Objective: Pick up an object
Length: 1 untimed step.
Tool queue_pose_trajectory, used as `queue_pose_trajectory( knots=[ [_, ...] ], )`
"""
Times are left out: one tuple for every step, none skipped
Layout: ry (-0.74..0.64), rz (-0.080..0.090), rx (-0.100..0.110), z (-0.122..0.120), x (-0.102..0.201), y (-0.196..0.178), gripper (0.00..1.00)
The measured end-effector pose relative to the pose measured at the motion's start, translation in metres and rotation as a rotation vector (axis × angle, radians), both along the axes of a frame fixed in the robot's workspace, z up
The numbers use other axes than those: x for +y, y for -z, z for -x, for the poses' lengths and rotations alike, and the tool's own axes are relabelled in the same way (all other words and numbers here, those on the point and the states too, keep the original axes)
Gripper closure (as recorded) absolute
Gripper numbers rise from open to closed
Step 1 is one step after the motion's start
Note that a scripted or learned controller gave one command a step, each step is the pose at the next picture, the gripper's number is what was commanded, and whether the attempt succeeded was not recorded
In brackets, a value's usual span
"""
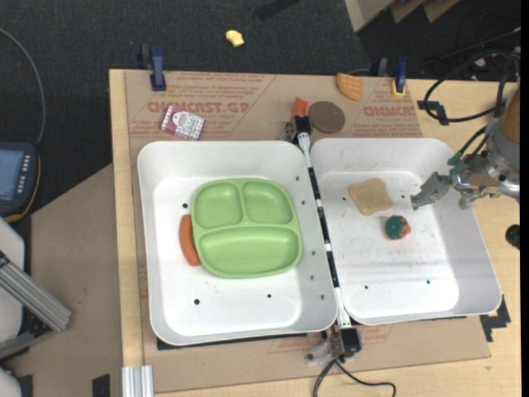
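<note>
Camera view, right bin (471,263): holding tan bread slice (369,196) and green-red ball (397,227), lying near each other. Gripper (431,192) hovering just right of the slice, gripping nothing; finger spacing: cannot tell. Left bin (157,222): containing green divided plate (245,227), orange sausage (189,240) touching its left edge.

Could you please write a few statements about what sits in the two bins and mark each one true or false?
1. The green divided plate lies in the left bin. True.
2. The orange hot dog lies on top of the plate. False: it lies in the bin beside the plate's left edge.
3. The tan bread slice and the small green and red ball share the right bin. True.
4. The gripper holds the ball. False: it sits up and to the right of the ball, apart from it.
</note>
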State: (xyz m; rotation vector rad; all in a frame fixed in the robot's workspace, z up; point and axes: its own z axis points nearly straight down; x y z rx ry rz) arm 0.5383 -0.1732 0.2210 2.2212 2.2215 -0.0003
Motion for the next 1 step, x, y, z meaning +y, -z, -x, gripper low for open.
queue_pose_trajectory(
  knots=[
    [-0.002,-0.002,0.003,-0.0057,0.0289,0.1427,0.00]
  ],
)
